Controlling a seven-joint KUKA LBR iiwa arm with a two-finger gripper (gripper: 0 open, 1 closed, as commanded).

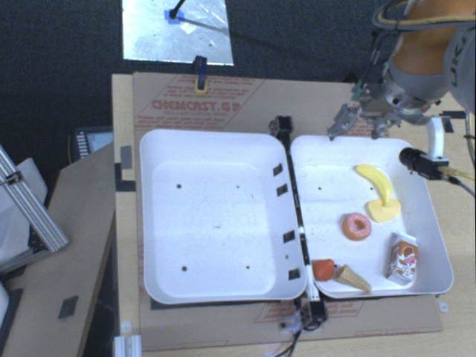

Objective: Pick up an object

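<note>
Over the right bin's [435,222] far edge I see my gripper [360,122], fingers apart, nothing between them. Banana [379,187], donut [357,227] and carton [402,259] lie toward its near right corner.

We see even, bright overhead light and soft shadows. The foil sheet [177,19] glares, and the arm [431,28] looks slightly blurred.
</note>
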